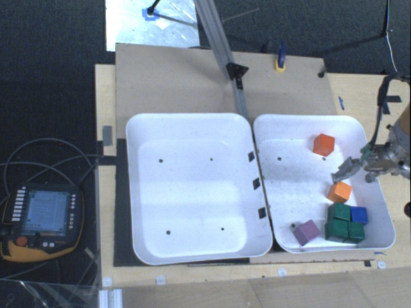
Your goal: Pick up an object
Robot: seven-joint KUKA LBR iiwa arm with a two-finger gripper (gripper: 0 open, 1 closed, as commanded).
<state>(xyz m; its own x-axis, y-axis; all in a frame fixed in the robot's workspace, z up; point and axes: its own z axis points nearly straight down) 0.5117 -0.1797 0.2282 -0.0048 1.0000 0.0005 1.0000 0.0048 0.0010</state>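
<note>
The pincer point(343, 170) reaches in from the right edge over the right bin point(282, 128), its grey tip pointing left and down. How far apart its fingers stand cannot be told, as the tip is small and blurred, and no block is seen between them. Its tip lies just above the lower orange block point(340, 191), close to it; whether they touch cannot be told.

A second orange block point(323, 144) sits apart, higher in the same bin. Near the bin's lower right corner, green blocks point(340, 222) cluster with a blue block point(358, 215) touching them, and a purple block point(307, 231) lies just to their left. The left bin point(138, 172) adjoins the right one on the surface point(192, 76).

A handheld control pad point(42, 220) with a lit screen lies at far left; its screen text is too small to read.
</note>
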